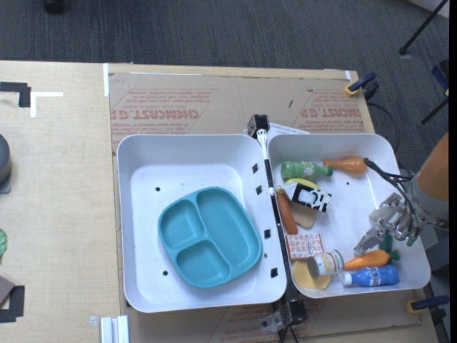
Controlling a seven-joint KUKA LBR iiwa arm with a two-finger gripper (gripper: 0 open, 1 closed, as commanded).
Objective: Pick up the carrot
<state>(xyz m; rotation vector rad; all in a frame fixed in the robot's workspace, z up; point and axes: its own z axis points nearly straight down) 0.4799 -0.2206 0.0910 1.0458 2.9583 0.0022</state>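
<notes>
The carrot (370,259) is an orange tapered piece lying flat near the front right corner of the right bin (385,148). It lies just behind a blue bottle (371,277) and to the right of a small jar (328,264). My gripper (382,234) hangs directly over the carrot's middle, reaching in from the right. Its grey tips come down close to the carrot's top. The view does not show contact.
A second orange tapered piece (348,165) lies beside a green bottle (303,170) at the back of the right bin. A sausage (286,211), a black-and-white item (312,197) and a red card (303,245) crowd its left side. The left bin holds a blue divided plate (208,236).
</notes>
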